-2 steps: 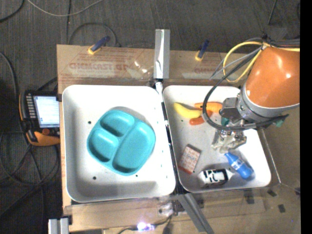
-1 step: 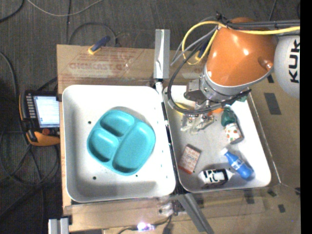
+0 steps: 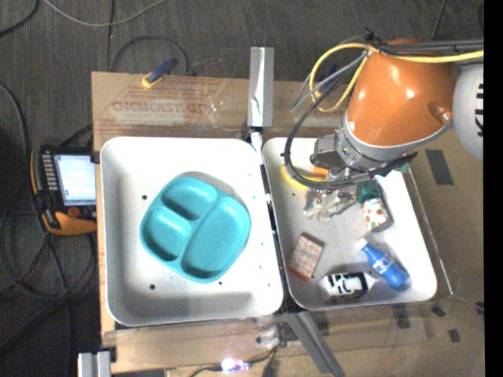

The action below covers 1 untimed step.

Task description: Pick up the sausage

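The surface (image 3: pixel 157 104) is covered with a sheet of brown cardboard and carries two white bins side by side. The left bin (image 3: pixel 118 234) holds a teal divided plate (image 3: pixel 196 226) lying near its middle. The arm (image 3: pixel 393 100) reaches in from the right over the back of the right bin (image 3: pixel 416 285), and its claw (image 3: pixel 326 203) hangs low above the bin floor; from here I cannot tell whether it is wide or narrow, or whether anything is in it.

A small orange-brown end (image 3: pixel 317 169) peeks out just beside the arm's left side at the back of the right bin. That may be the sausage, but it is too hidden to be sure.

Toward the front of that bin lie a small brown box (image 3: pixel 308 254), a blue bottle (image 3: pixel 385 264) and a black-and-white object (image 3: pixel 346 283).

A metal post (image 3: pixel 261 85) stands behind the gap between the bins. A handheld screen (image 3: pixel 67 187) sits off the left edge, and cables (image 3: pixel 71 10) trail over the dark floor (image 3: pixel 47 69).
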{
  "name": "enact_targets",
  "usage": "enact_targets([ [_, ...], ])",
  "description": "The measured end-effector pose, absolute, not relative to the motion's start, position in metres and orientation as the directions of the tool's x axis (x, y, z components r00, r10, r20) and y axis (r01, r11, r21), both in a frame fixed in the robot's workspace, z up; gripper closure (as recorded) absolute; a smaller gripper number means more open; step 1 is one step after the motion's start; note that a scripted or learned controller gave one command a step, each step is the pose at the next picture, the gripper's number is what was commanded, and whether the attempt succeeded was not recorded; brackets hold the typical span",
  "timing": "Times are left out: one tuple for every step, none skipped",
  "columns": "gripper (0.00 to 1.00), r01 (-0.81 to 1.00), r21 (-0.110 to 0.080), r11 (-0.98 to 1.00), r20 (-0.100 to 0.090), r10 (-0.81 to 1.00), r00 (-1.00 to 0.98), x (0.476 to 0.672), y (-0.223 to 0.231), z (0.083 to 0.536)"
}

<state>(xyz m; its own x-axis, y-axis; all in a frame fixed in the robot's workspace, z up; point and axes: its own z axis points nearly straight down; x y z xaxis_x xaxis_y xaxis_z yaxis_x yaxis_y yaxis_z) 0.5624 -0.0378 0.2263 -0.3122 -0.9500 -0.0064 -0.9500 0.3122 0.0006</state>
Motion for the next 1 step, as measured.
enact_targets([
  [1.0,-0.949,0.0,0.314,-0.01,-0.949,-0.314,0.5634,-0.0364,0.2354],
])
